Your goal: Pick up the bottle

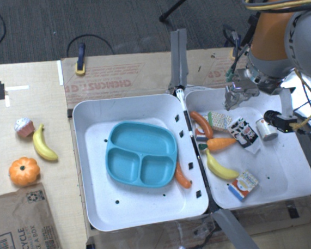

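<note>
**White bins loaded, bottle not yet in hand**

White plastic makes up the two shallow bins on my desk (22, 106), set side by side with their inner walls touching. The left bin (89, 171) carries a blue divided plate (142, 155) lying flat near its middle, with an orange sausage-shaped toy (183, 177) just off the plate's right edge, against the wall. That bin looks to me like the receiving side, since the loose goods are gathered in the other.

The right bin (292, 184) holds the clutter: a red sausage (202, 123) along its left wall, a carrot (222, 142) below it, a banana (221, 167) lower again, a small orange and blue carton (242, 184) near the front, and a pale green packet (219, 120) beside a black and white printed packet (244, 132).

The bottle (265, 128), as I judge it, is the small pale cylinder lying on its side just right of the printed packet, near the middle of this bin. Lying flat, it could roll if nudged along its side.

My arm (277, 27) reaches in from the right, over the bin's far end. My pincer (234, 98) hangs above the far left part of the bin, near the green packet and apart from the bottle. I see nothing between its tips. How wide it stands I cannot tell from this angle.

Outside the bins, on the left of the desk, lie a second banana (43, 144), a small pumpkin (24, 171) and a cupcake (24, 127).
</note>
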Motion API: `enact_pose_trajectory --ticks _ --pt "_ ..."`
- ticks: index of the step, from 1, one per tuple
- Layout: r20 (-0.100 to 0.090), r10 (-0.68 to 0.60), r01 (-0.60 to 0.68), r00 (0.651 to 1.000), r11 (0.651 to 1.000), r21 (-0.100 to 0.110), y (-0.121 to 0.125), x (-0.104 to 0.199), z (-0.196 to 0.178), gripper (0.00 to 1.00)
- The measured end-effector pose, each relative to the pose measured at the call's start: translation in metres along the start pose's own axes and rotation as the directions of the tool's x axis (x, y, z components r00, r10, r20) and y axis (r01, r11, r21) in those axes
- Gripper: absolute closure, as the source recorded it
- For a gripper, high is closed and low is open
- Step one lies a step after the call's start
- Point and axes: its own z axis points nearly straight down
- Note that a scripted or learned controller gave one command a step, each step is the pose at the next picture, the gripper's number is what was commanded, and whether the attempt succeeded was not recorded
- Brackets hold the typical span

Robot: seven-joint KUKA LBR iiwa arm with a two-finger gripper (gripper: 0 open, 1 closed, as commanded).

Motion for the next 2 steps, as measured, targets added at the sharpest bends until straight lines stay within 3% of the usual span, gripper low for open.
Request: enact_pose_trajectory --ticks 1,2 --pt "0.0 -0.118 0.118 0.993 0.993 0.0 -0.0124 0.0362 -0.149 1.0" --pt "0.0 -0.119 0.119 0.993 0.993 0.001 -0.0125 0.0363 -0.1485 0.0"
